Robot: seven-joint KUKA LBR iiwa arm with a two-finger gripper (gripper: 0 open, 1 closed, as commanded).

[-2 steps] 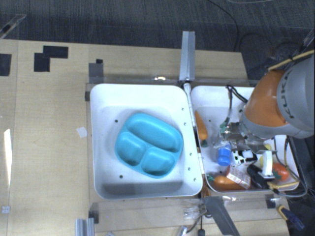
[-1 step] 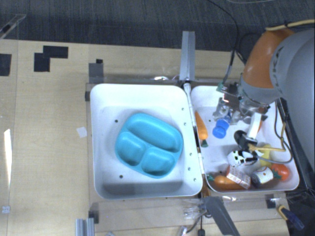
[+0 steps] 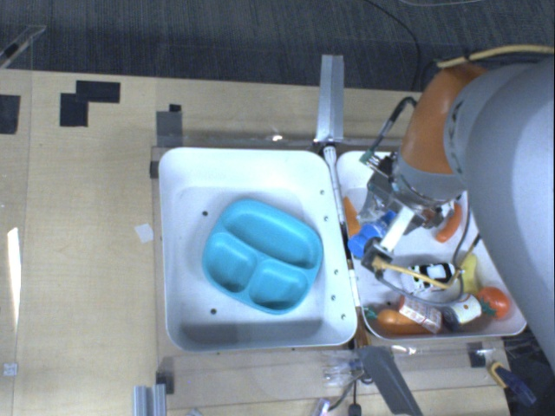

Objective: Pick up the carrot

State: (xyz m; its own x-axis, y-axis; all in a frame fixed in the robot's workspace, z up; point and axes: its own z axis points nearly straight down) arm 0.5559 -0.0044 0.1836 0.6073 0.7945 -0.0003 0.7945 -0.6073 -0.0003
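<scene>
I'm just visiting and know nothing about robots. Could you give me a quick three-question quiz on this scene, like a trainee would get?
1. True or false: the blue plate lies in the right bin.
2. The gripper is above: A) the left bin, B) the right bin, C) neither.
3. Fill in: the plate has ___ compartments.
Key: 1 false, it lies in the left bin; 2 B; 3 three.

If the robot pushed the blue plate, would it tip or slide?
The blue plate lies low, wide and flat in the left bin, so it would probably slide, not tip. It looks like smooth moulded plastic, so likely stiff, light and slippery.
</scene>
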